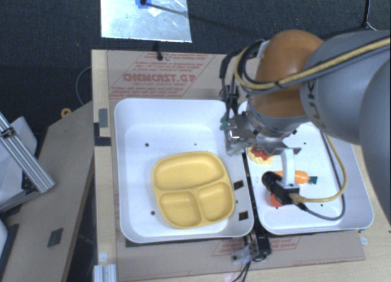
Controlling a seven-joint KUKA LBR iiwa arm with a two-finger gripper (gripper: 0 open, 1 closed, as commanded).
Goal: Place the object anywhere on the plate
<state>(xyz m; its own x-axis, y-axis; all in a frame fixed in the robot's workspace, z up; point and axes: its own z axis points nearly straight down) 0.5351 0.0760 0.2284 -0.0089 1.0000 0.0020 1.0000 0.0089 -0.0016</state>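
Because the orange toy carrot (298, 177) lies in the right bin (351, 208), apart from the yellow divided plate (192, 188) in the left bin (131, 152), the pincer (253, 146) hangs low beside it, its state impossible to tell.

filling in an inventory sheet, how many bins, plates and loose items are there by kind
white bins: 2
yellow plate: 1
orange toy: 1
red and yellow piece: 1
total: 5
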